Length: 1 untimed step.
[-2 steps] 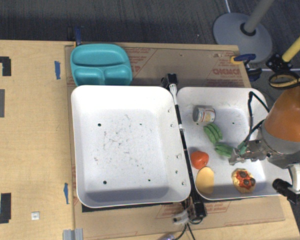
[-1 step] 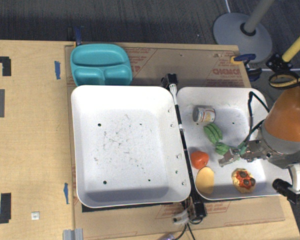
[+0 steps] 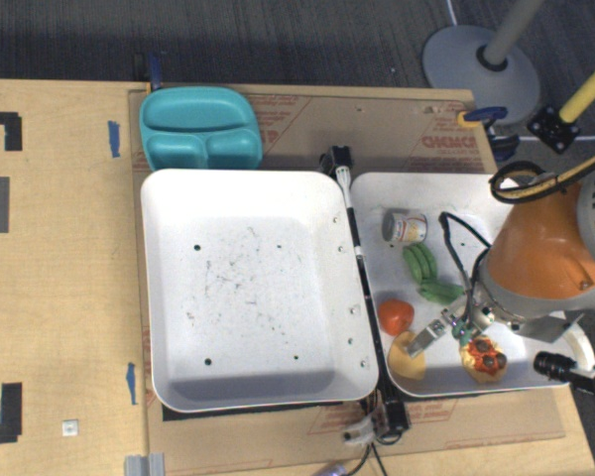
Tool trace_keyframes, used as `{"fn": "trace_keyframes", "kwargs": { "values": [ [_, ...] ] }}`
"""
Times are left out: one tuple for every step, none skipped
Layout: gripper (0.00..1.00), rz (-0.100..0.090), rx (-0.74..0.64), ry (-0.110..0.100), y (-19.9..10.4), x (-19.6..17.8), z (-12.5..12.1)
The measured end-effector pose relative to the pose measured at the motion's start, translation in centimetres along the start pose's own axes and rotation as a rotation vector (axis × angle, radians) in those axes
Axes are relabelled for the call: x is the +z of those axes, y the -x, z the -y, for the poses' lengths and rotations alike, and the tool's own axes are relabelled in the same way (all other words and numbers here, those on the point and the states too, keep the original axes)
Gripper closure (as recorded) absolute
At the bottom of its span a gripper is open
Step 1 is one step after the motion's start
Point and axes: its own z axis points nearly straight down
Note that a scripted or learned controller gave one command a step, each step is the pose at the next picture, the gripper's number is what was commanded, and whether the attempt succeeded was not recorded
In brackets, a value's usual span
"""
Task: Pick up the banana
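Observation:
The banana [image 3: 408, 361] is a short yellow piece lying at the front left corner of the right bin [image 3: 535, 385]. My gripper [image 3: 423, 339] reaches in low from the right, its tip just above and to the right of the banana, touching or nearly touching its upper edge. The orange band of the arm [image 3: 537, 254] covers the right part of the bin.
In the right bin, a red tomato [image 3: 396, 315] lies just behind the banana, with a green vegetable [image 3: 425, 272] and a small tin [image 3: 405, 228] farther back. An orange-red toy [image 3: 484, 357] sits right of the gripper. Left of it stands the left bin [image 3: 178, 206], a teal tray [image 3: 200, 127] behind.

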Motion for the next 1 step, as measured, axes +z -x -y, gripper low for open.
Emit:
{"fn": "trace_keyframes", "kwargs": {
  "values": [
    [0.00,-0.001,0.345,-0.001,1.23,-9.81,-8.95]
  ]
}}
